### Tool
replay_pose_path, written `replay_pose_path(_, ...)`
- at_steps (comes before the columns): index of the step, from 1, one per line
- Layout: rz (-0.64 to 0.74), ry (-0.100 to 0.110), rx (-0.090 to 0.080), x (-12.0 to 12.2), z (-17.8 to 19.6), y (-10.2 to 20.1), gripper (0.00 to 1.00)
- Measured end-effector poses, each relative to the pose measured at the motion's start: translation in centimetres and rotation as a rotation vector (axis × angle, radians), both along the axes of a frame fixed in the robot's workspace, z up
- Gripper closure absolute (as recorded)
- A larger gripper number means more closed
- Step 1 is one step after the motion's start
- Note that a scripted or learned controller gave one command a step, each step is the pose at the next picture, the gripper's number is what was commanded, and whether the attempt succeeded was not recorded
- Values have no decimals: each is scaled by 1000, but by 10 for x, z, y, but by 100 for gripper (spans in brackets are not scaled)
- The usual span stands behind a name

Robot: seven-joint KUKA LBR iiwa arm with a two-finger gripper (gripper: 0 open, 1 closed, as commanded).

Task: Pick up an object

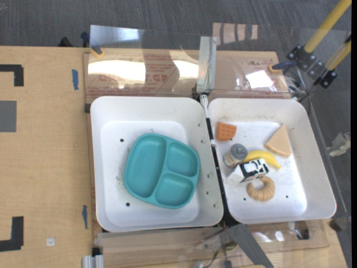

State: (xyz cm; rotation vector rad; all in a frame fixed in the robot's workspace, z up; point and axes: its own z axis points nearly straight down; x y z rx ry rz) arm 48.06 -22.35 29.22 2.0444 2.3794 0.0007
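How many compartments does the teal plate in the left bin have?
3. The teal plate in the left bin has one large compartment on its left side and two smaller ones on its right side, one above the other. None seems hidden.

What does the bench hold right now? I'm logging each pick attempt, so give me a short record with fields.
left bin: holds a teal divided plate, three compartments, lying flat
right bin: holds five small items
orange waffle piece: near the bin's upper left
tan wedge: upper right, apart from the others
yellow banana: centre, over a black-and-white item
small jar with grey lid: just left of the banana
tan ring-shaped piece: below the banana
items lifted: none, all rest in the bins
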Motion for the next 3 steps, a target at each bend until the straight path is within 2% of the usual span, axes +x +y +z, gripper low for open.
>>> replay_pose_path(1, 2, -3, -3, 1, 11, 0, 100)
replay_pose_path(2, -417, 6, 4, -1, -21, 0, 100)
replay_pose_path(3, -26, 8, 5, -2, -194, 39, 100)
